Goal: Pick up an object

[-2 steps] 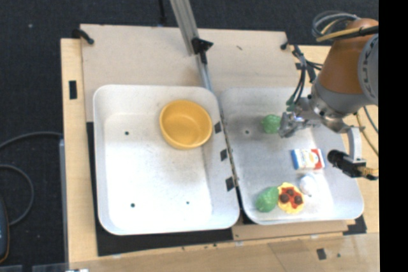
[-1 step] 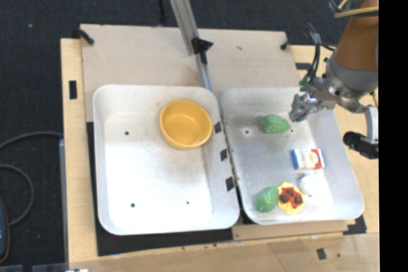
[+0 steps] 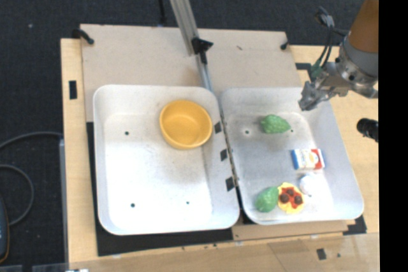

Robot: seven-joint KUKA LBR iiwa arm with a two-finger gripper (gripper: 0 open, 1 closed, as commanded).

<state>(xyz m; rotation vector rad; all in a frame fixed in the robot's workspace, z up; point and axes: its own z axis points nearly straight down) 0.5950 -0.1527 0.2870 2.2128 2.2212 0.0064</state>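
The gripper hovers over the right white bin's far rim; I cannot tell its state. The nearest lumpy green object lies below-left; descend centred over it.

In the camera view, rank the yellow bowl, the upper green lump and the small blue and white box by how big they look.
1. yellow bowl, clearly largest
2. upper green lump and blue and white box look about alike; I can't rank them.

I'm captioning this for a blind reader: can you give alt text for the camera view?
The gripper hovers over the right bin's far right corner. That bin holds two green lumps, a small carton and a yellow-red toy; the left bin holds a yellow bowl.
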